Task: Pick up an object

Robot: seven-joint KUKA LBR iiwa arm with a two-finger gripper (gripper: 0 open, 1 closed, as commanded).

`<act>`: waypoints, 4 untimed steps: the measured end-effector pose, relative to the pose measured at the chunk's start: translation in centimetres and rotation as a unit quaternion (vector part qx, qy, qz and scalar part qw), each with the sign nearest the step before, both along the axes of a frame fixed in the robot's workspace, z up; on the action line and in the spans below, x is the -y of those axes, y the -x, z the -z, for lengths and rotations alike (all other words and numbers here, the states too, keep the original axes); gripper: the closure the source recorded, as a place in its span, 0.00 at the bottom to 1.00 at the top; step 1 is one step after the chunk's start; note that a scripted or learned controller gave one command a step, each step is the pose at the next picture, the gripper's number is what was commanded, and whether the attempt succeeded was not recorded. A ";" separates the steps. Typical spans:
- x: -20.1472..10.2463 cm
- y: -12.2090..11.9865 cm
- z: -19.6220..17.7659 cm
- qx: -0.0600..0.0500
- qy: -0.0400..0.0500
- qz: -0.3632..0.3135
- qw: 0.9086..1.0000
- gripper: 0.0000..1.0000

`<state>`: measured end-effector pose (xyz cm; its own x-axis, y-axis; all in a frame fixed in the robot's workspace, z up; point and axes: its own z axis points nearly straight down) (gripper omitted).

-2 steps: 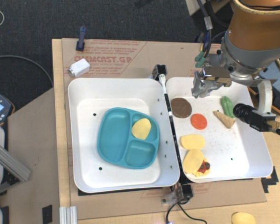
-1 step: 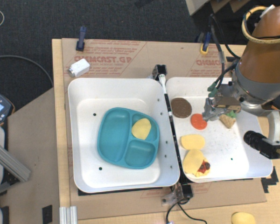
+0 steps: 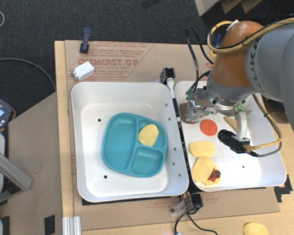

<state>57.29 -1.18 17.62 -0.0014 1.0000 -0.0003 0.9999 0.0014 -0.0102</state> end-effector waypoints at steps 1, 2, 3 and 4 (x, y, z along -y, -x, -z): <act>-0.5 1.3 -14.9 0.013 0.000 0.000 1.000 1.00; -12.3 7.5 -20.9 0.010 -0.003 -0.006 1.000 1.00; -11.6 7.2 -21.5 0.008 0.000 0.000 1.000 1.00; -13.6 8.4 -34.6 0.014 -0.003 -0.002 1.000 1.00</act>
